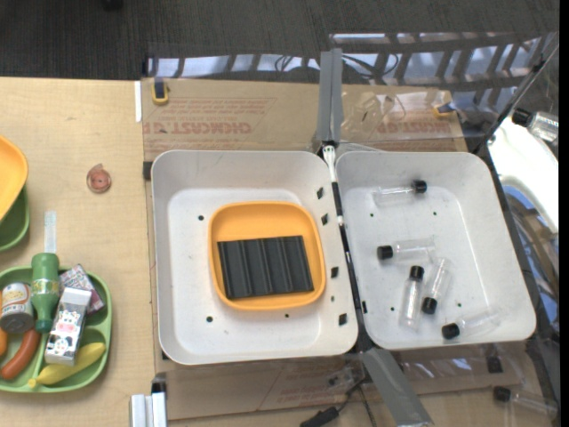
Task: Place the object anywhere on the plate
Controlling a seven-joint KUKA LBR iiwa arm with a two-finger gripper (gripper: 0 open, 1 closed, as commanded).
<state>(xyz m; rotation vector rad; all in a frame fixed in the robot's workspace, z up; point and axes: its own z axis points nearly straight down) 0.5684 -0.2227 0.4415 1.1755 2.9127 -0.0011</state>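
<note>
An orange plate (267, 217) with a dark ridged insert (267, 267) lies in the middle of the left white bin (178, 265). Several clear vials with black caps lie scattered in the right white bin (480, 194). One vial (398, 192) rests near the back. Another vial (407, 251) lies mid-bin, and a close pair (425, 288) sits just in front of it. One more vial (468, 326) lies at the front right. A pale part of the arm (530, 160) shows at the right edge, beyond the right bin.
A green tray (53, 336) with toy food and a green bottle stands at the front left on the wooden bench. A yellow bowl (9, 181) sits at the left edge. Cardboard (231, 118) and a metal rack (427, 60) lie behind the bins.
</note>
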